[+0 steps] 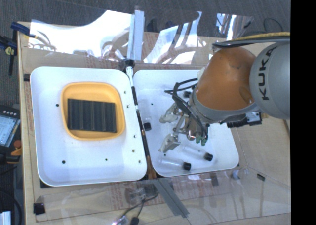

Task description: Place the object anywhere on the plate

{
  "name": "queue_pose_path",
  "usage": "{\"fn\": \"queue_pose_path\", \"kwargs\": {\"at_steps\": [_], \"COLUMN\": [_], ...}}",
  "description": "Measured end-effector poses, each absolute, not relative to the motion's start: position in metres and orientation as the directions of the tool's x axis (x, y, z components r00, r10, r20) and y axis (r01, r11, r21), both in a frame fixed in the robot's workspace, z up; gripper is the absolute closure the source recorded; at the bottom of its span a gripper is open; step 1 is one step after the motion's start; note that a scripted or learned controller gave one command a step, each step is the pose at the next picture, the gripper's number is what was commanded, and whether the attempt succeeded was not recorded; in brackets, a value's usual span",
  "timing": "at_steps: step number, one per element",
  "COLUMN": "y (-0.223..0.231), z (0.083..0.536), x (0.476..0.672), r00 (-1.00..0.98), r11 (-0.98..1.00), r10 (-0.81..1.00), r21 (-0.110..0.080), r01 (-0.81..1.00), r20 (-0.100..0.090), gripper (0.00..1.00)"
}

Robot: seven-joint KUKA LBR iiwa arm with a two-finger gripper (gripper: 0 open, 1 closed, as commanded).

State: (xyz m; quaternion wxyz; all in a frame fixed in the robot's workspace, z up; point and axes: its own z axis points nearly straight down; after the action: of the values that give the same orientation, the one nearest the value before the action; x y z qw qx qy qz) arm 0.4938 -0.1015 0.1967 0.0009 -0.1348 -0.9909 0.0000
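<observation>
The plate is a yellow, rounded-square dish with a dark ribbed panel at its middle, lying flat in the left bin. The jaws hang over the right bin with their metal fingers spread apart and nothing visible between them. Small clear objects with black caps lie near that bin's front edge, too small to identify.

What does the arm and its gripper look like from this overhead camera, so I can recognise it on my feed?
The arm is a KUKA iiwa arm with a smooth grey shell carrying black KUKA lettering and a broad, rounded orange band above the wrist. Thin black cables loop out near the wrist. Below it sits the two-finger metal gripper, silvery and angular, with small green parts beside it.
</observation>
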Motion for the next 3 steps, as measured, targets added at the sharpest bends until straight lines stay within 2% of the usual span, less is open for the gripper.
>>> {"fn": "queue_pose_path", "kwargs": {"at_steps": [1,2,3], "y": [-0.114,-0.148,-0.134], "z": [0.198,0.221,0.234], "x": [0.479,0.519,0.532], "r00": [-0.999,-0.949,-0.801], "r11": [0.999,0.949,0.801], "r10": [-0.049,-0.317,-0.598], "r21": [0.001,-0.002,0.0], "r01": [-0.049,-0.317,-0.598], "r20": [0.003,-0.003,-0.001], "gripper": [0.0,0.0,0.0]}}
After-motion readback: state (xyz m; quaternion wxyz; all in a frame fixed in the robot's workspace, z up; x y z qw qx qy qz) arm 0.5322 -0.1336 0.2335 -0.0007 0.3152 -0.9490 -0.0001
